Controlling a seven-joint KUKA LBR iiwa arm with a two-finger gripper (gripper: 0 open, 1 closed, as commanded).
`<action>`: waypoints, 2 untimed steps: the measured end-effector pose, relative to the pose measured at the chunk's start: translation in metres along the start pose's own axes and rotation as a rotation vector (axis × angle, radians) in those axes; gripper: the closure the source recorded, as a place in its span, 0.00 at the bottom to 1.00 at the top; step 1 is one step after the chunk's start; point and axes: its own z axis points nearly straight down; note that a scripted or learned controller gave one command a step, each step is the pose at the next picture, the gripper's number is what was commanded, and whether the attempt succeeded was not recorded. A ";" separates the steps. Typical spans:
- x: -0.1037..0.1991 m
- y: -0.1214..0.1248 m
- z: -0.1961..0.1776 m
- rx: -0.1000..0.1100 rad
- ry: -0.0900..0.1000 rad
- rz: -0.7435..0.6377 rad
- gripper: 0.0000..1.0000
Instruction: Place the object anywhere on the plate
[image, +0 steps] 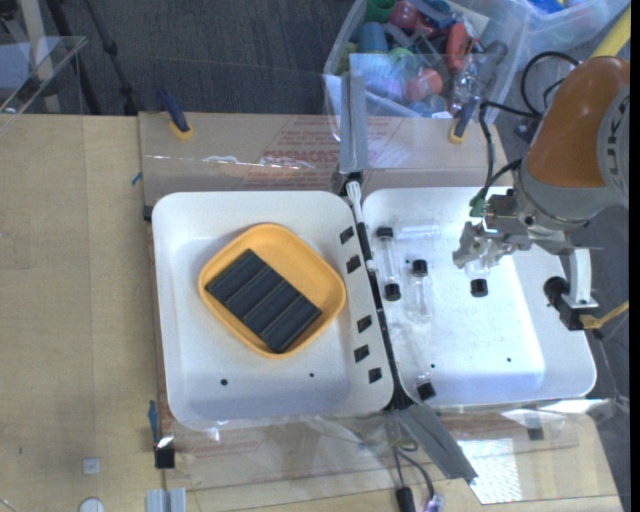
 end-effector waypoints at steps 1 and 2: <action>0.014 0.001 0.020 0.003 0.002 -0.155 1.00; 0.077 0.000 0.001 -0.003 0.000 -0.290 1.00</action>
